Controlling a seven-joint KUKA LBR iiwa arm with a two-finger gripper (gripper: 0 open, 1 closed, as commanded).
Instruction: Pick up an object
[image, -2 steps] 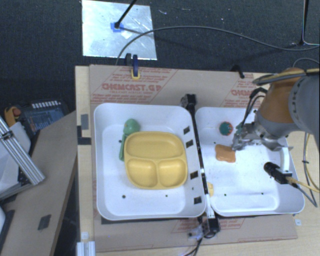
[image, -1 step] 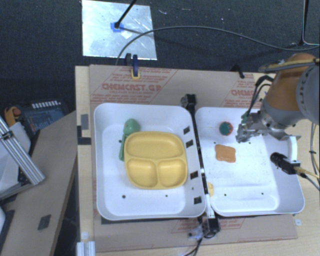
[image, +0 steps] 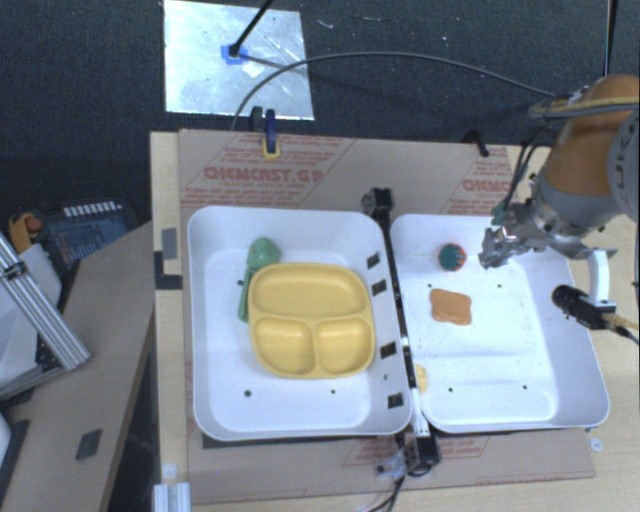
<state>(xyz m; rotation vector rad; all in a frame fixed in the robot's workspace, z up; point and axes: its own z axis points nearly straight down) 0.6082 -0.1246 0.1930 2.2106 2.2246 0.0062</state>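
Overhead, at a bench with two white bins side by side: claw (image: 492, 250) low over the right bin (image: 520, 400), near its far edge, on a grey arm (image: 585, 195) with an orange band reaching in from the right. Too small and dark to tell how far open; nothing seen between its tips, and no clear contact with any object. Just left of the claw, apart from it, a small round ball (image: 452, 257), teal with a red patch. Nearer the camera and slightly left of the claw, a flat orange piece (image: 451, 306) on the bin floor. Well to the left, in the other bin (image: 215, 330), a yellow divided tray (image: 308, 318) with a green toy (image: 258, 262) at its far left corner.
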